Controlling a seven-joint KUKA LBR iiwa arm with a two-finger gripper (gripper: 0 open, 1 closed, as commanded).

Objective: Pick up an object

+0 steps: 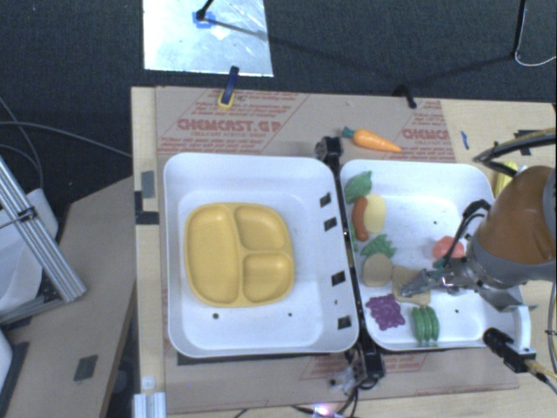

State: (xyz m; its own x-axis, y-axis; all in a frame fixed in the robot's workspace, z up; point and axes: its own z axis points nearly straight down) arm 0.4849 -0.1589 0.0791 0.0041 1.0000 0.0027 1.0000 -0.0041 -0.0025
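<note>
So two white bins: the left bin (183, 190) has one yellow divided plate (238, 254), the right bin (470, 181) about seven toy foods. One carrot (372, 139) sits outside on the bench (287, 116). Gripper (418, 283) hangs over the tan piece (407, 279); can't tell if fingers are open.

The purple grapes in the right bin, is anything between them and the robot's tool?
Nothing visible blocks them. The tool hangs low in the right white bin, over a tan wedge-shaped piece. The purple plastic grape bunch lies just below-left of it, uncovered, with the green bean pods beside it.
</note>
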